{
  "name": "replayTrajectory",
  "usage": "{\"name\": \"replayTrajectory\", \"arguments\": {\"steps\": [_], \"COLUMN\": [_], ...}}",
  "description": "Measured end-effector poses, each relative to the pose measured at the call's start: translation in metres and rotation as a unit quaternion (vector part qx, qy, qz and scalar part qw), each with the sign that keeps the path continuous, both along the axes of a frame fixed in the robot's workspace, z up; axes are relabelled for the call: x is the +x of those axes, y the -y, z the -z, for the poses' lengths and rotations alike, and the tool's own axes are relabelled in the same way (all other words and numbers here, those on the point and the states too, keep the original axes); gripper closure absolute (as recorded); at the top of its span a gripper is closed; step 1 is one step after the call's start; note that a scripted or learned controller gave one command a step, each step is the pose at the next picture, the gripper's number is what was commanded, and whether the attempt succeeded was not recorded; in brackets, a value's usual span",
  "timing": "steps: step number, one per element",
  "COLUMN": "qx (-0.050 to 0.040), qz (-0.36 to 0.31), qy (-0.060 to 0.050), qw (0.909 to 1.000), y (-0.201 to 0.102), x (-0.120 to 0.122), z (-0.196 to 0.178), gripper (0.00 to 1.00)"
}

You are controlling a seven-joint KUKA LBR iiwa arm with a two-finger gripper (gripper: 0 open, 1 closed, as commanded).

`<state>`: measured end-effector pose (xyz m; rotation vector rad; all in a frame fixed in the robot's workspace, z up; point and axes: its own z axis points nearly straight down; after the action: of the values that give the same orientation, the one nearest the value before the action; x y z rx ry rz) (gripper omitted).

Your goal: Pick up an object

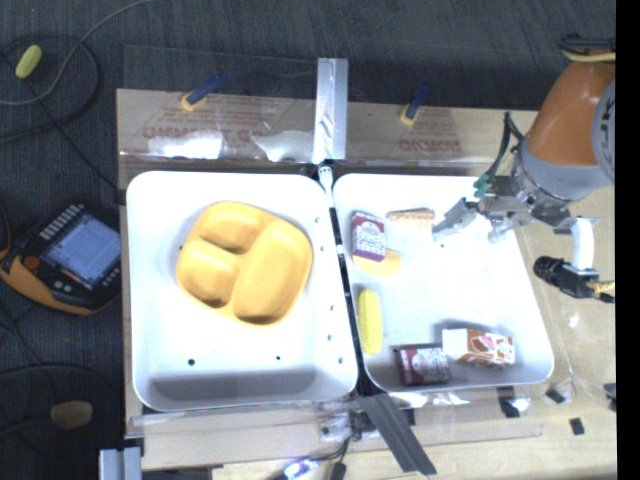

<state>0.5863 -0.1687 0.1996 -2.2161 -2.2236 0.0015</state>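
Gripper [470, 218] hovers over right bin [480, 288] at its far side, fingers spread apart w/ nothing between them. Nearest target is the tan bar [410, 214], just left of it near the red packet [368, 236]; I'd centre over the bar, descend straight, then close, keeping clear of the packet.

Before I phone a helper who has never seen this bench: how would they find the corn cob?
Look in the right-hand bin of the two white ones. Along its left wall, below the red-labelled packet, lies the corn cob. It is the one long, yellow, bumpy thing there; the boxes nearby are dark red and white.
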Motion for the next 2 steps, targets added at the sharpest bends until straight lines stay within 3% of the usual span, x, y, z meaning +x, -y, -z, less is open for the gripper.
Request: {"name": "replayTrajectory", "arguments": {"steps": [1, 2], "qx": [-0.0013, -0.0011], "qz": [-0.13, -0.129], "qy": [0.007, 0.014], "qw": [0.9915, 0.9916], "y": [-0.049, -0.049], "x": [0.022, 0.027], "z": [0.108, 0.092], "gripper": [0.0, 1.0]}}
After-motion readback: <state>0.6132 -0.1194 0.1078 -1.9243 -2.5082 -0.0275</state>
